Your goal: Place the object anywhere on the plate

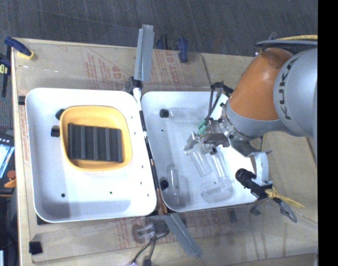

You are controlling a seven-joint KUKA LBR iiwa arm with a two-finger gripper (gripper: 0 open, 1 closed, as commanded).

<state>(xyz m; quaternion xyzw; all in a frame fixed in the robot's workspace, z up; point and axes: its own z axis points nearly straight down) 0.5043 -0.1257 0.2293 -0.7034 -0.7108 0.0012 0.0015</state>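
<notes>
Trouble is most likely to come from the object itself: several clear, glassy pieces point(205, 162) are seen lying on the floor of the right bin point(158, 105), and their outlines are barely separated from the white surface, so a grasp could easily be misjudged and closed on nothing. The pincer point(209, 143) is seen low over these pieces, near the middle of that bin, but whether its fingers are apart, together or clamped on anything cannot be told, as they are lost among the transparent shapes. The plate point(97, 115), yellow-rimmed with a dark ribbed centre, is seen in the left bin point(41, 198), well apart from the pincer; a carry across the divide between bins would be needed, and a slippery piece could be dropped on the way. A further clear item point(173, 184) lies near the right bin's front corner. The arm point(269, 93) is cut off at the right.
</notes>
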